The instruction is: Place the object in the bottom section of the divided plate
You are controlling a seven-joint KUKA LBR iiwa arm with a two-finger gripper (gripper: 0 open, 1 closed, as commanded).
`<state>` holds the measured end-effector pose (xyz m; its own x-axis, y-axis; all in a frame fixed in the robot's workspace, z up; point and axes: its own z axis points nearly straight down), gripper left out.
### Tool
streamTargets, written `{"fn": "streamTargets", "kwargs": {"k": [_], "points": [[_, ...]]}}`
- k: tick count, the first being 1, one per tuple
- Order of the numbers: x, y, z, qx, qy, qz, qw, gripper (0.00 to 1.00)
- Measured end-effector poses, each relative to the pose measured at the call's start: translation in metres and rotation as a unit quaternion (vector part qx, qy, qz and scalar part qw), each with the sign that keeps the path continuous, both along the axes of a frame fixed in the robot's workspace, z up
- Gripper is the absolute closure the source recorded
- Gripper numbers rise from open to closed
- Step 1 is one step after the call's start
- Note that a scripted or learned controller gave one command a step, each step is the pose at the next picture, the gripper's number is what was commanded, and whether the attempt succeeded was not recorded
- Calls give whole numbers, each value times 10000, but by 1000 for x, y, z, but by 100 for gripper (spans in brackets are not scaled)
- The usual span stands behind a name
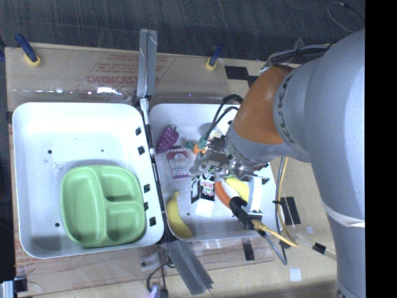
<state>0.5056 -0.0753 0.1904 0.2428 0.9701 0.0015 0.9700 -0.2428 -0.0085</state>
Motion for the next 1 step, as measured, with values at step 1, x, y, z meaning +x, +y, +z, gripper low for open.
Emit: {"fn": "streamTargets", "kwargs": {"k": [1], "points": [[-11, 80, 0, -5, -4, 457, 9990, 100]]}}
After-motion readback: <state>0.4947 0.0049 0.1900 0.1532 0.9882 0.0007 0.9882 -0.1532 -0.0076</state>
